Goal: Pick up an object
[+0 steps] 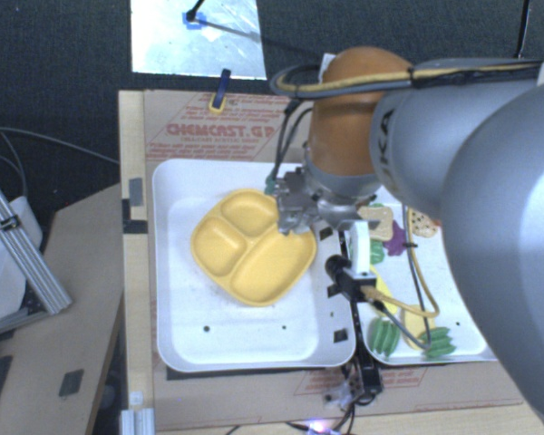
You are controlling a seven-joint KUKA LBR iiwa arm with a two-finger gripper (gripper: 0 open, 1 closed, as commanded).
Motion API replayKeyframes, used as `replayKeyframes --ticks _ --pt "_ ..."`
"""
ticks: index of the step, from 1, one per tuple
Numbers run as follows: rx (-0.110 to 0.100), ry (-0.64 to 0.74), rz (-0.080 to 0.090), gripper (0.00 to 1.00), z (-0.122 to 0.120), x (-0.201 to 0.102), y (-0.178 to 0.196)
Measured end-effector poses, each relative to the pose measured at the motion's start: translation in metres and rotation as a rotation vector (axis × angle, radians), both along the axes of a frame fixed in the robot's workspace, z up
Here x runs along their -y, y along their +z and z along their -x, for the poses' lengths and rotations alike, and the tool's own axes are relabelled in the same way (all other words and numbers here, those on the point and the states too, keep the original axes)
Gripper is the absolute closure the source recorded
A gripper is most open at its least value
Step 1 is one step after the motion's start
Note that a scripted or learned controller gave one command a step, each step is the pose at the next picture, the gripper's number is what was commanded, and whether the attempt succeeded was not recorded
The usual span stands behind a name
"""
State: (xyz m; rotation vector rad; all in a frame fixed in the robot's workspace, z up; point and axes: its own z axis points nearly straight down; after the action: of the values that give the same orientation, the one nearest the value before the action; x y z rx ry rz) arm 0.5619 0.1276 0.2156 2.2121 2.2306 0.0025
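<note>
A yellow divided plate [252, 246] with three compartments lies in the left white bin [236, 338], towards its back right. My gripper [288, 214] hangs under the orange band of the arm, right over the plate's back right rim. It looks very close to or touching the rim. The wrist hides the gripper's tips, and nothing can be seen held.
The right bin [467, 352] holds small toy foods: a green pea pod [383, 336], green beans [438, 343], a purple piece [397, 236], a dotted tan cracker [422, 225] and a yellow strip [408, 311]. The arm covers much of that bin. A cardboard sheet [208, 130] lies behind the bins.
</note>
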Motion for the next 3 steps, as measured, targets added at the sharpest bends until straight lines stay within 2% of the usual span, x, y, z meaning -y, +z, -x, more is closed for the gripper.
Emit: replayKeyframes --ticks 1,2,3 --pt "-0.004 -0.01 0.002 1.0 0.028 0.031 -0.033" --pt "0.02 0.001 -0.006 1.0 -0.003 -0.028 0.189" --pt "-0.01 -0.008 0.003 1.0 0.001 -0.026 0.069"
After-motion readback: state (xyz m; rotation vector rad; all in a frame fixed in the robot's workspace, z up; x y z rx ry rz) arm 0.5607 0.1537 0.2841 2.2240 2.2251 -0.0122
